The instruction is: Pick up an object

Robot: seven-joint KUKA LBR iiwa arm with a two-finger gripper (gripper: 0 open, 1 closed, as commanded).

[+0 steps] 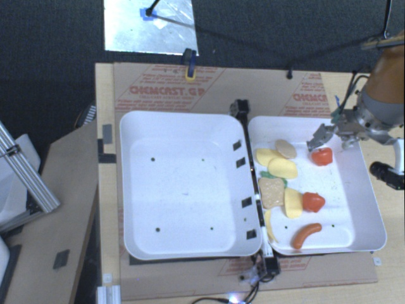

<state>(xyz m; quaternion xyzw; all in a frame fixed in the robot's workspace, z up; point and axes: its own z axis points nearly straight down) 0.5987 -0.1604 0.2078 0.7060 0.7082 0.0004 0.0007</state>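
Note:
The right bin (364,198) holds several toy foods. A small red piece (323,157) lies near its far side. My gripper (331,143) hovers right over that piece, open, with one grey finger (315,142) at the piece's left and the other (350,140) at its right. Nothing sits between the fingers. Further left are a beige oval (286,149), yellow pieces (282,167), a bread slice (272,192), a yellow block (292,203), a second red piece (313,201) and an orange sausage (306,235).
The left bin (183,182) stands beside the right one, joined by a black hinged divider (250,170). Both rest on a cardboard sheet (164,87). A metal plate (149,18) lies behind the bench, and an aluminium frame (22,176) stands at left.

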